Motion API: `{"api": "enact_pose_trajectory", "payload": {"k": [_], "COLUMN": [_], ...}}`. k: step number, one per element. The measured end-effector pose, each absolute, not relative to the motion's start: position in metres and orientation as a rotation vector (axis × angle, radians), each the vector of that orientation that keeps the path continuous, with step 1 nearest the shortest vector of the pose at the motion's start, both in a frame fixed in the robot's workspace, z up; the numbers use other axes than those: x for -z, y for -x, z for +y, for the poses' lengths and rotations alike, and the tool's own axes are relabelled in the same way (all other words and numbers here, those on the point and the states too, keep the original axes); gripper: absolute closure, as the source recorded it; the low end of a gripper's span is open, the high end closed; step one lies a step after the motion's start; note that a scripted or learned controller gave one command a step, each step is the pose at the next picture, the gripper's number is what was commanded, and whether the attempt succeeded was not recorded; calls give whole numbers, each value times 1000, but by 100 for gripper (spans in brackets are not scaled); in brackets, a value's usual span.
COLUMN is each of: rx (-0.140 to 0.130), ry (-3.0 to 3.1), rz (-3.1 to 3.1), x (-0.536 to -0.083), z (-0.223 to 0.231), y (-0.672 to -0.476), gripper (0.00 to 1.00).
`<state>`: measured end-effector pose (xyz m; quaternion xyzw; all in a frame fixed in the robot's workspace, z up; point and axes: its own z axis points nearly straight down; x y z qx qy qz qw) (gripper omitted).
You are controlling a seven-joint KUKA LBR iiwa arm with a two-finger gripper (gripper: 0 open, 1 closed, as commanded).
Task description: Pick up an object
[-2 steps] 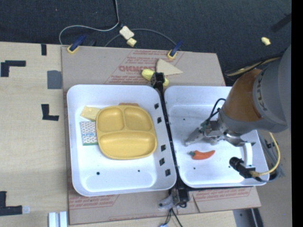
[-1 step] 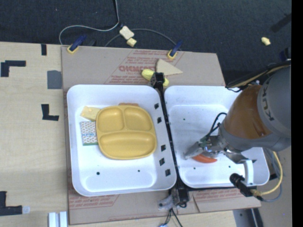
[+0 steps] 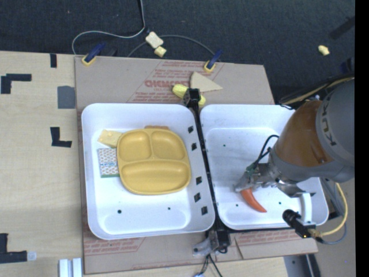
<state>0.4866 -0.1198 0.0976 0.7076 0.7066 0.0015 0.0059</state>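
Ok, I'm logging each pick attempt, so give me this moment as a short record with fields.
left bin: yellow divided plate, with a small patterned packet and a pale yellow piece beside it
right bin: orange carrot-like object
gripper: low in the right bin, just above the orange object
grasp: none visible; the orange object lies on the bin floor

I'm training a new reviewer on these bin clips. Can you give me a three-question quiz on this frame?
1. True or false: the yellow divided plate lies in the left bin.
2. Which bin is the gripper over? A) left B) right
3. Fill in: the orange carrot-like object lies just ____ the gripper in the view.

Key: 1 true; 2 B, the right bin; 3 below.
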Motion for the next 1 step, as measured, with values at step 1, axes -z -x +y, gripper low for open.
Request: {"api": "enact_pose_trajectory", "payload": {"k": [1], "rx": [-14], "ry": [-2204], "rz": [2233], "x": [-189], "z": [-25], "y": [-521], "gripper": [100]}}
